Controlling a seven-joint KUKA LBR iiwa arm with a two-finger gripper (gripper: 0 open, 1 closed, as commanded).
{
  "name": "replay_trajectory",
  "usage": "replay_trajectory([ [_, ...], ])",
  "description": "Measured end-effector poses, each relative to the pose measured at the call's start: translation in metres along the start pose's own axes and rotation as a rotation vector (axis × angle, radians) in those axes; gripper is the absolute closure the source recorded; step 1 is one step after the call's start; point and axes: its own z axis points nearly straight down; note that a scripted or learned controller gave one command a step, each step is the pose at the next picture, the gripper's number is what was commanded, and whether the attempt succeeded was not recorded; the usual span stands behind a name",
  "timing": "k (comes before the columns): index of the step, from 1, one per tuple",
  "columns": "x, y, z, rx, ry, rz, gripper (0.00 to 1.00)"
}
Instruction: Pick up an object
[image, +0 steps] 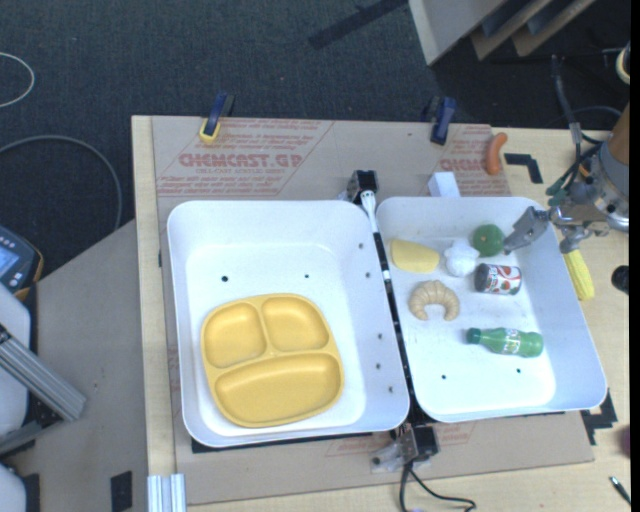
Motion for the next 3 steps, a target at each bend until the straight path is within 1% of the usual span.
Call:
replay_trajectory([
  [1,-0.033,0.044,0.149,-0.004,0.010,-0.001,0.00],
  [2,-0.034,0.042,0.133,-0.003,0.001,-0.004,1.00],
  [3,-0.034,0.042,0.134,-0.002,0.001,-0.004,0.00],
])
